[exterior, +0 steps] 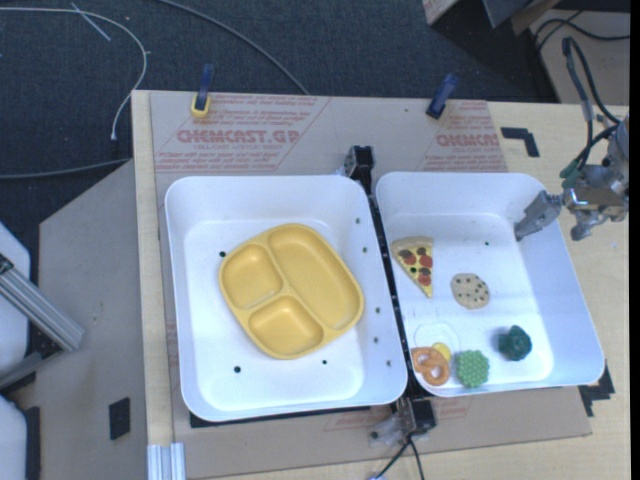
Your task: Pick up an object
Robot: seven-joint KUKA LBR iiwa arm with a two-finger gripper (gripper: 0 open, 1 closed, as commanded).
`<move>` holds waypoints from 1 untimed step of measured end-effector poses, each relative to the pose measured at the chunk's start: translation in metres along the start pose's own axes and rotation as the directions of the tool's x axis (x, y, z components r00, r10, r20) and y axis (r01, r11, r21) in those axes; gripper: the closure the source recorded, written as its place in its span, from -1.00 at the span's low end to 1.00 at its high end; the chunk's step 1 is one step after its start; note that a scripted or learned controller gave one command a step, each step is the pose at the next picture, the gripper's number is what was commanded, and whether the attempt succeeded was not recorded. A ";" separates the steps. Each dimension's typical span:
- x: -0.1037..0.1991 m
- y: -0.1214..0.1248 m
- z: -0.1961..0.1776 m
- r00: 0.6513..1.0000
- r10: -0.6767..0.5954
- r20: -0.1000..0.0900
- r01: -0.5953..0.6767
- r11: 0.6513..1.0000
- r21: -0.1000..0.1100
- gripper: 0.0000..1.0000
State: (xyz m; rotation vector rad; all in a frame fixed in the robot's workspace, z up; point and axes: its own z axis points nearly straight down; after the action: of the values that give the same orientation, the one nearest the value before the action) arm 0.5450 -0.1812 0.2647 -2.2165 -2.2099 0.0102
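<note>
The right bin (560, 298) holds several toy foods: a pizza slice (414, 260), a round cookie (469, 290), a dark green piece (515, 343), a light green bumpy piece (472, 368) and an orange pretzel (432, 363). My gripper (556, 220) hangs over the bin's far right corner, up and to the right of the cookie. It is open, its two grey fingers (530, 217) spread wide with nothing between them.
The left bin (190, 268) holds a yellow three-compartment plate (290, 288). Blue clamps (203, 90) (441, 95) grip the far edge of the cardboard-covered bench. Cables trail behind the arm at the right.
</note>
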 end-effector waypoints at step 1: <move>0.000 0.002 -0.006 1.000 -0.003 0.003 0.003 1.000 -0.012 -1.00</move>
State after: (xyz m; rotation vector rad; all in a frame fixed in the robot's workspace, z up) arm 0.5472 -0.1808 0.2711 -2.2203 -2.2211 0.0001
